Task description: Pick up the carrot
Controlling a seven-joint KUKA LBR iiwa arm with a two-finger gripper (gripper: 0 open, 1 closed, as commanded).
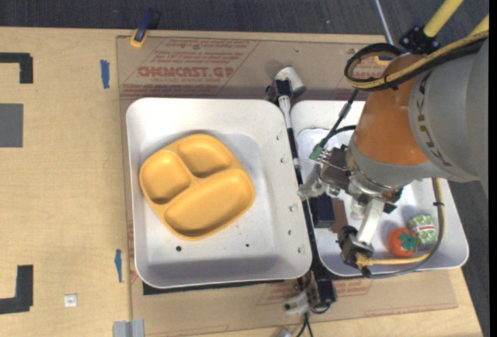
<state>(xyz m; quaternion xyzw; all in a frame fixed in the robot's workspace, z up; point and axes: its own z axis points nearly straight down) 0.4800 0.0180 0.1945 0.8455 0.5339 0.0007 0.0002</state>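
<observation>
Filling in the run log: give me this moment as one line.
arm: over right bin | carrot: lying in right bin, not held | yellow tray: left bin

Bench (pixel 62 196) is light wood, taking up most of view. Brown cardboard sheet (pixel 194 64) with red print lies flat on it. Two shallow white bins sit side by side on cardboard: left bin (pixel 147 122) and right bin (pixel 454 246) (touching or nearly so along inner edges). Left of cardboard: black tape marks (pixel 19 67) and grey patch (pixel 9 126) on wood. Blue tape bits (pixel 105 73) along cardboard's left edge.
</observation>
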